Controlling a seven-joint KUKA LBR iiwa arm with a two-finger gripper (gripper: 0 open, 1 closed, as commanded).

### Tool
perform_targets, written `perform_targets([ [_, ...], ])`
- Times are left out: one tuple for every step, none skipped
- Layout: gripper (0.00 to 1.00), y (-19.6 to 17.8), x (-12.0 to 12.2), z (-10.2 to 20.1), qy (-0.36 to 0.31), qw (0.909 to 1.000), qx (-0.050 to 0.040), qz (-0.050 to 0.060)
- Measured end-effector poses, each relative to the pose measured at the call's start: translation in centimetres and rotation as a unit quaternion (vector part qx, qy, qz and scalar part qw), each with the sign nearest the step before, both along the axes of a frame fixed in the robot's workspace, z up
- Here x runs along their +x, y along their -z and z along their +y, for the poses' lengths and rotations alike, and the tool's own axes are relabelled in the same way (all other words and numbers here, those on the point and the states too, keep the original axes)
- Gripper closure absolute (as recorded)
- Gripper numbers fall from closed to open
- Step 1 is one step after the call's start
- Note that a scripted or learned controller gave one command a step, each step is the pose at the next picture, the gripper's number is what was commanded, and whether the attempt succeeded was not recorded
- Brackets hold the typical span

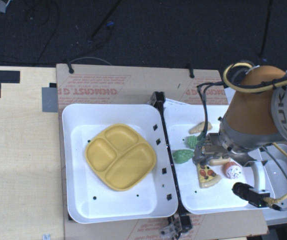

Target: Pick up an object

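The arm [256, 106] reaches in from the right, orange band uppermost, its gripper [207, 153] lowered near the right bin's [183, 196] left wall

Green leaf [183, 156] lying flat in the right bin [193, 196]; pizza slice [207, 176] at its 4 o'clock, well apart.

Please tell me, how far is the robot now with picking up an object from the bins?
Done: the arm has reached into the right bin, and its gripper is low among the toys, beside the green leaf and above the pizza slice. In hand: nothing shows between its fingers. Left: gripping one item and lifting it out. The red-and-white ball and the yellow divided plate in the left bin lie untouched.
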State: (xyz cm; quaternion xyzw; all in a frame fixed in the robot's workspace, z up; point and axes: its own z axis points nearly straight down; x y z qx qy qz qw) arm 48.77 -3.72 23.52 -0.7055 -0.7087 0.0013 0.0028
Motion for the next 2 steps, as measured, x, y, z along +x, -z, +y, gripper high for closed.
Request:
perform_targets([
  [1.0, 1.1, 0.9, 5.8, 0.0, 1.0, -0.0002, 0.0],
  [1.0, 2.1, 2.0, 11.2, 0.0, 1.0, -0.0007, -0.001],
])
